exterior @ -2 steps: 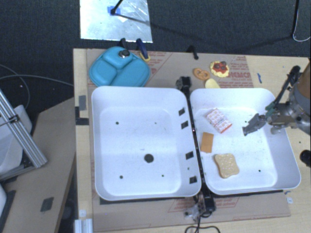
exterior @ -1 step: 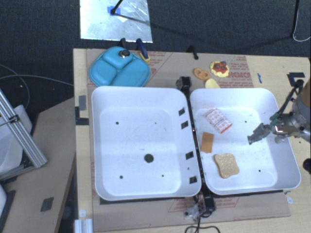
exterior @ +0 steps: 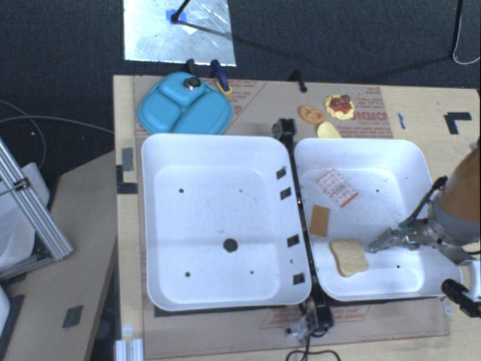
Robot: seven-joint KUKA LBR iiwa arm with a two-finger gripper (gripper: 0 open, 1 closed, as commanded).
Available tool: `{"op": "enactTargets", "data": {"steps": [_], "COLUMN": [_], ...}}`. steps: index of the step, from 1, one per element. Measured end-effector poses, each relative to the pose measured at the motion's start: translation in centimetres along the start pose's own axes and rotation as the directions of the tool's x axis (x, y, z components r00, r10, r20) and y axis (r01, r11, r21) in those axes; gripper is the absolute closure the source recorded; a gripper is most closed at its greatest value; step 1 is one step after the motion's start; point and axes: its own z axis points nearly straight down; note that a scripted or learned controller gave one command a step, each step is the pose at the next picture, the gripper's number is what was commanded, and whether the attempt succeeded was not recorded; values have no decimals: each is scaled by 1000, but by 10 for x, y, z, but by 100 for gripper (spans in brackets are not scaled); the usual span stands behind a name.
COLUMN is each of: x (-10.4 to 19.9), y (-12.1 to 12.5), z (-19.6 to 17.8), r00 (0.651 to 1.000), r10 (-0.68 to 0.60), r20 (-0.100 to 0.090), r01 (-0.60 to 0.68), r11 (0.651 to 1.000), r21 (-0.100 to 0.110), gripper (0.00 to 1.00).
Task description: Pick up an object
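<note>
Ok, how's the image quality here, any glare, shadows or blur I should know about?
Camera view: lighting is even and soft; the shiny metal sheet beyond the bench shows bright glare streaks; the gripper near the bread slice in the right bin looks slightly blurred; the bins' white floors are bright, with faint shadows.

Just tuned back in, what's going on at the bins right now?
The arm reaches in from the right and has its claw low inside the right bin, just beside the toast-shaped piece. Nothing shows between its fingers, so no pick yet. A brown square piece and a small printed packet also lie in that bin. A blue divided tray and a few toy food pieces sit on the bench behind the bins.
</note>
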Motion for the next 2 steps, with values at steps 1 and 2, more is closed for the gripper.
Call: {"op": "enactTargets", "data": {"steps": [1, 2], "x": [0, 47], "y": [4, 55], "z": [-20, -78], "r00": [1000, 1000], "r10": [-4, -14], "r20": [6, -3], "r01": [4, 14], "r11": [1000, 1000], "r21": [-10, -1], "gripper": [100, 100]}}
